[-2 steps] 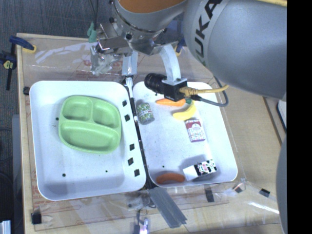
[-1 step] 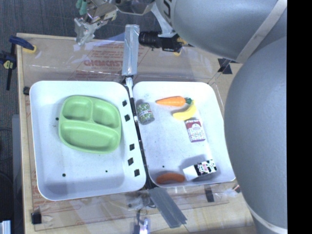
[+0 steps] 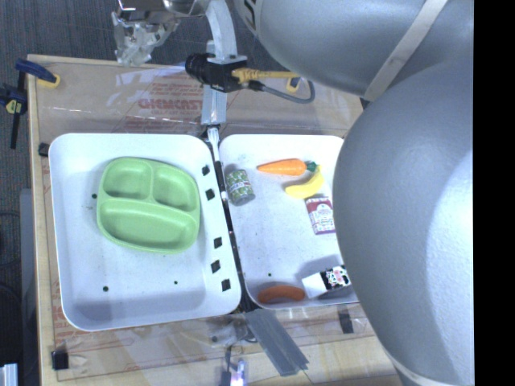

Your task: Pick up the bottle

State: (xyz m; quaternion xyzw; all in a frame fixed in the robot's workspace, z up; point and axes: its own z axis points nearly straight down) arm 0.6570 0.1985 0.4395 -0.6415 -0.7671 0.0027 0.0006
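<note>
So the bottle [image 3: 238, 185] is lying in the right bin [image 3: 278, 240], up in the far left corner, right next to the wall that splits the two bins. It's small, with a greenish label and a grey cap, and nothing is touching it. Just to its right there's a carrot [image 3: 282, 167] with a banana [image 3: 306, 186] tucked below it, and a red packet [image 3: 320, 215] a bit nearer the camera. Along the near edge sit a sausage [image 3: 280, 294] and a little white box [image 3: 328, 280]. The left bin [image 3: 129, 288] has a green divided plate [image 3: 149, 205] in it. The gripper [image 3: 138, 30] is way off at the top, past the far edge of the bench, well apart from the bottle and holding nothing I can see. Honestly can't tell if it's open or closed from here.
</note>
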